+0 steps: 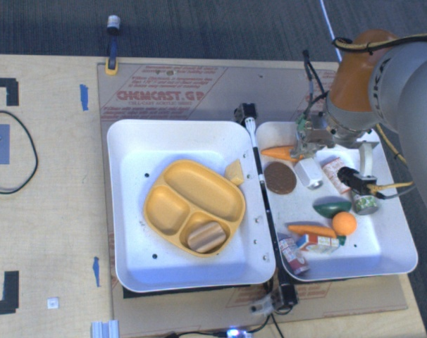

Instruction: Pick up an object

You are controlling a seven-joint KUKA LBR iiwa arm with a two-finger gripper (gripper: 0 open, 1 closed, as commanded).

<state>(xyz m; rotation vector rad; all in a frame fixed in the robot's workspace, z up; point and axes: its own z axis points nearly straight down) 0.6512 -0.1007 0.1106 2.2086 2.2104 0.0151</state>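
Two white bins (129,189): one yellow tray (192,206), two carrots (278,153).

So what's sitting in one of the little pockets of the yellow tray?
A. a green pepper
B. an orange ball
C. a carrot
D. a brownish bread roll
D. A brownish bread roll lies in a small compartment of the yellow tray in the left bin.

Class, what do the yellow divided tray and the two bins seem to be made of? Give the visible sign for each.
Yellow divided tray: likely moulded plastic, matte, with smooth rounded compartments. Left bin and right bin: probably thin formed plastic, white, slightly glossy, with rounded corners.
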